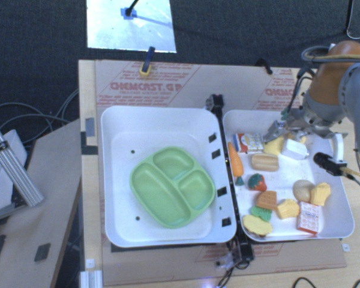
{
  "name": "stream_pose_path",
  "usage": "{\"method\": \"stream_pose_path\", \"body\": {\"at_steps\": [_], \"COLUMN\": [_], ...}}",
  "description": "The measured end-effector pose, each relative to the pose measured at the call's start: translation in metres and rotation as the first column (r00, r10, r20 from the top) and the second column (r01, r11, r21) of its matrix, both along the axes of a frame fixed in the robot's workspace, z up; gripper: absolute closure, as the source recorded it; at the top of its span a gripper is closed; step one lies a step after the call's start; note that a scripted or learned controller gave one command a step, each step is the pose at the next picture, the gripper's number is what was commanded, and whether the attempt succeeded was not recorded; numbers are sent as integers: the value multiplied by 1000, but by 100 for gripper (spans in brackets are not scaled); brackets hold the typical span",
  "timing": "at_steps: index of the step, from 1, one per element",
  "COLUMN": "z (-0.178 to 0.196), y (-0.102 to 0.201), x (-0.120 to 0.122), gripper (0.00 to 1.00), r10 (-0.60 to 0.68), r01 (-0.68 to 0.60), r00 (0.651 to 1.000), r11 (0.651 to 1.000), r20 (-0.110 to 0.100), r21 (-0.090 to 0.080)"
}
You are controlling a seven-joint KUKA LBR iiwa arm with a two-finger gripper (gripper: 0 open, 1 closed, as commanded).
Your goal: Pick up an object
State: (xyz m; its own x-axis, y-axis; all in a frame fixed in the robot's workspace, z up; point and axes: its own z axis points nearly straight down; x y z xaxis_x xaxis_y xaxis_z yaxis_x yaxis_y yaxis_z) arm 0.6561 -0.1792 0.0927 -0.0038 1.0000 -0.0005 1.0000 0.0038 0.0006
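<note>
Approach step judged under way: claw (280, 126) is seen low over right bin (347, 212), upper right; its opening cannot be told. Descent onto yellow piece (275, 146) is called for next.

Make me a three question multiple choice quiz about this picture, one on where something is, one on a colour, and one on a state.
1. Where is the divided plate?
A. in the left bin
B. in the right bin
C. on the bare bench

2. What colour is that plate?
A. red
B. green
C. blue

3. Where is the gripper?
A. over the left bin
B. over the far end of the right bin, by the yellow toy food
C. off the bench

Answers: 1 A, it lies alone in the left bin. 2 B, it is pale green. 3 B, the arm reaches in from the right to that spot.
</note>
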Motion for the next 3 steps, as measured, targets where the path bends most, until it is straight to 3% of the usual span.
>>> {"method": "stream_pose_path", "body": {"at_steps": [1,3], "z": [14,126], "y": [0,-2], "x": [2,20], "gripper": [100,100], "r10": [1,2], "r01": [-1,-2], "r00": [1000,1000], "r11": [1000,1000], "r20": [6,9], "r21": [-1,-2]}}
